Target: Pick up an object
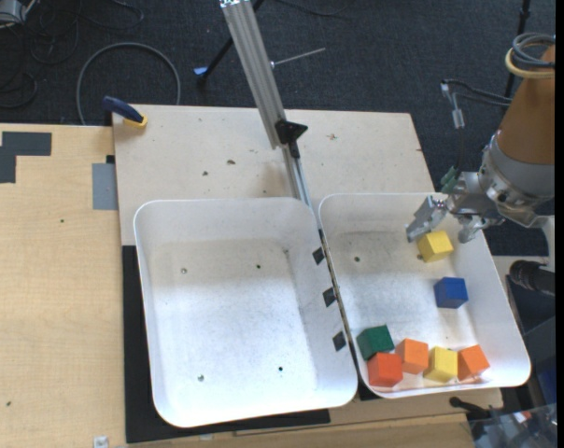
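Camera view, yellow cube (436, 245) between hand (447, 224) fingers

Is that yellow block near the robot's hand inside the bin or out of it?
Inside. The yellow block sits within the right bin, near its far end, just below the gripper.

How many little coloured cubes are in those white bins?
7, all in the right white bin: yellow by the gripper, blue, then green, red-orange, orange, yellow, orange.
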`<act>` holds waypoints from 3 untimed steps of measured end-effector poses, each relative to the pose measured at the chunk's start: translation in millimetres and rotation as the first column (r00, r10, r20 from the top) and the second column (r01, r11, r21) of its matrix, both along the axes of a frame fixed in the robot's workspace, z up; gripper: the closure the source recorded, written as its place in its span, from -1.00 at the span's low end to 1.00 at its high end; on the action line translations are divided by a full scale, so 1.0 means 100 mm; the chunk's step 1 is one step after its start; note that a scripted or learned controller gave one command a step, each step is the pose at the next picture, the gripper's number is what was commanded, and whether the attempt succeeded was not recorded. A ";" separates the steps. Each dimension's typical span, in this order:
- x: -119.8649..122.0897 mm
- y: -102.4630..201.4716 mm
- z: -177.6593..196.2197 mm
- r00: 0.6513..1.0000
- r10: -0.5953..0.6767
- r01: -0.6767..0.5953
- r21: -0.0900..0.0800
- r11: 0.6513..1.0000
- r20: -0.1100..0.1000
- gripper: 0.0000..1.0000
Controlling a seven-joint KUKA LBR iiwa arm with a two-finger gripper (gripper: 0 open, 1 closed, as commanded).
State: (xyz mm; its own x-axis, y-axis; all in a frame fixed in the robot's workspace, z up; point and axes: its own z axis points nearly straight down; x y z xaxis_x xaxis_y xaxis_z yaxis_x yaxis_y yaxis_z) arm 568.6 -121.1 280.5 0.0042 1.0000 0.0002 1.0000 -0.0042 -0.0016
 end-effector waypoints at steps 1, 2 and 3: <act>0.21 -0.64 -0.40 1.000 0.000 0.000 -0.004 1.000 -0.002 -1.00; 0.73 -0.88 -1.44 1.000 0.006 -0.006 -0.001 1.000 -0.004 -1.00; 0.74 -0.88 -1.28 1.000 0.009 -0.009 -0.002 1.000 0.001 1.00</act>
